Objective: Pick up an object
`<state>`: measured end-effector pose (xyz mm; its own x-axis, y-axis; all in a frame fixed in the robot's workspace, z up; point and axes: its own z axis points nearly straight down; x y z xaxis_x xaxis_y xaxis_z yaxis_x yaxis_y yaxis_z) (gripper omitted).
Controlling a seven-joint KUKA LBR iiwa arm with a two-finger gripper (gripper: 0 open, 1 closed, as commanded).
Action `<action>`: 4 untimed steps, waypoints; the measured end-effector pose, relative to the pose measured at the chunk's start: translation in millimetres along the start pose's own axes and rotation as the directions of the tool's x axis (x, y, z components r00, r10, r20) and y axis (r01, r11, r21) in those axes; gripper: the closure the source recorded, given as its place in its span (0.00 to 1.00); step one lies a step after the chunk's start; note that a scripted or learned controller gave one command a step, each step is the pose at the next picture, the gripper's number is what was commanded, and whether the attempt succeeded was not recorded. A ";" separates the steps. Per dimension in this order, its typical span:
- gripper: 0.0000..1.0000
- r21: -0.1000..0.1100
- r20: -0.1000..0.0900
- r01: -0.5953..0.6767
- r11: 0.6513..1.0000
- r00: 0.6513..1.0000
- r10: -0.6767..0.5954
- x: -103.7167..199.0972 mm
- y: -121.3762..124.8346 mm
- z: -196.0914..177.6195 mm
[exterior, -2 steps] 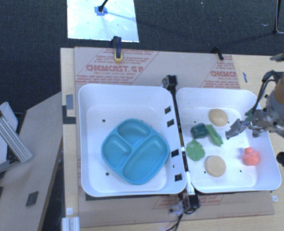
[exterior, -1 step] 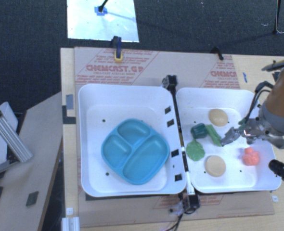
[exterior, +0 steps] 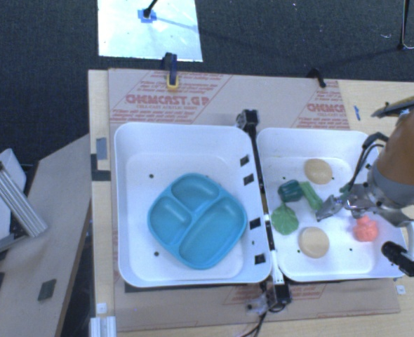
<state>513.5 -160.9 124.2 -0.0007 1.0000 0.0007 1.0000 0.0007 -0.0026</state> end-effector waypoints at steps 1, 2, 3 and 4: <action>0.00 -0.002 0.000 0.000 1.000 1.000 0.000 0.3 0.3 41.8; 1.00 -0.006 0.001 0.001 1.000 1.000 -0.001 0.3 1.8 29.1; 1.00 -0.010 0.003 0.003 1.000 1.000 -0.003 1.4 9.0 -33.6; 1.00 -0.011 0.003 0.004 1.000 1.000 -0.004 1.1 11.1 -87.8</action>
<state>524.8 -159.9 212.0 -0.0044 1.0000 -0.0023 1.0000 0.0044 0.0079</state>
